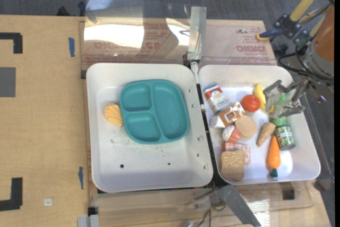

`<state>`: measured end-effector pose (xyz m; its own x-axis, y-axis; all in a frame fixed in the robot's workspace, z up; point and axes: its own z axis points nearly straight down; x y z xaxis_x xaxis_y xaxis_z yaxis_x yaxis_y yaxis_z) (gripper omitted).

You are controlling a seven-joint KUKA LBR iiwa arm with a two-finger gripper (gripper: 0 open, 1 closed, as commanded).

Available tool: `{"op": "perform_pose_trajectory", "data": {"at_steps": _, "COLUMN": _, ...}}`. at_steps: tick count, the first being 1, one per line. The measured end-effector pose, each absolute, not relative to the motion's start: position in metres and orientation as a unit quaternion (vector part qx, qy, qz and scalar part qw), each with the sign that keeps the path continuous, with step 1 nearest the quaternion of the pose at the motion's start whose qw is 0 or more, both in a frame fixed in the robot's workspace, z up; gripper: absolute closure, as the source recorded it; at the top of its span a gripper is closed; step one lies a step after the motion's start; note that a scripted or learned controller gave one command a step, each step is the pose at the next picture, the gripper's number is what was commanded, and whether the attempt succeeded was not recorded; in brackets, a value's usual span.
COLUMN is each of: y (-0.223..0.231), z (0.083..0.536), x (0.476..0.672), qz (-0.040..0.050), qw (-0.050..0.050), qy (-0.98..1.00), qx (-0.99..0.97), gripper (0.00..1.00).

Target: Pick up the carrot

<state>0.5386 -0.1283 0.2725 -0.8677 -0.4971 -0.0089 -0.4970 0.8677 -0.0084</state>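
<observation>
A brown table (37,114) carries two white bins. The carrot (273,153) lies lower right; above it the end effector (284,98) hangs blurred, grip unreadable.

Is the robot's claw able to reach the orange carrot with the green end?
Probably yes. The orange toy carrot lies uncovered in the right white bin, with the gripper just above it. A green bottle touching its side could crowd the grab.
</observation>
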Motion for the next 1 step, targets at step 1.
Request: {"op": "perform_pose_trajectory", "data": {"at_steps": 1, "y": -0.1232, "z": 0.1866, "x": 0.4871, "qz": 0.0015, "qw": 0.0, "qy": 0.935, "qx": -0.356, "gripper": 1.0}}
